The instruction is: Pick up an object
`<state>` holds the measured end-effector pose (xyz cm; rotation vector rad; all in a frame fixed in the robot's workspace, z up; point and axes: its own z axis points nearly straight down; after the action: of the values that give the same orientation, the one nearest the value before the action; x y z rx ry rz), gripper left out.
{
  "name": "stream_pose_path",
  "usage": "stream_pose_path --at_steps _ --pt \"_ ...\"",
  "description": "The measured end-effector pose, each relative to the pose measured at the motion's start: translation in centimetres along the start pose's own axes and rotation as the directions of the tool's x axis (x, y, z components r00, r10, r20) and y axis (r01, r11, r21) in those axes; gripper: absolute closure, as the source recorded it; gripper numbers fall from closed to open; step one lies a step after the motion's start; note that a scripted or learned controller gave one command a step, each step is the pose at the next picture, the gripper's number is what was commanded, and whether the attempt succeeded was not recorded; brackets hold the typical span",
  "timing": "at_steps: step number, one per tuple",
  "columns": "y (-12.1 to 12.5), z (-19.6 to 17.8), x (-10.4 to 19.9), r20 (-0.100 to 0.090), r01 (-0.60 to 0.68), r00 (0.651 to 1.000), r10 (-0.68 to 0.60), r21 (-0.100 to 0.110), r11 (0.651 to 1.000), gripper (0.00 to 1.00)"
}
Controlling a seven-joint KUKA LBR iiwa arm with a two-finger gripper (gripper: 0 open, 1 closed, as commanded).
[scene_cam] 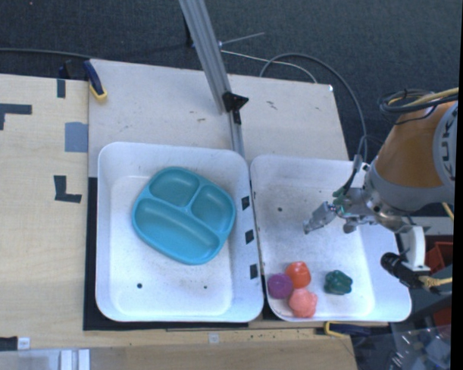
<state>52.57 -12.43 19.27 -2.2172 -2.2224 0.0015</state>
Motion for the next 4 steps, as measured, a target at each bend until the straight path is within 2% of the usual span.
stream_pose_path --at_steps 1,3,4 --pt "0.0 0.0 0.0 0.0 0.0 1.0 0.0 0.0 1.0 0.0" --pt "-0.9 10.1 0.7 0.0 -0.001 1.0 0.001 0.005 1.0 0.0" --pt "-0.8 8.8 0.8 -0.001 0.0 1.0 0.0 0.003 1.0 1.0"
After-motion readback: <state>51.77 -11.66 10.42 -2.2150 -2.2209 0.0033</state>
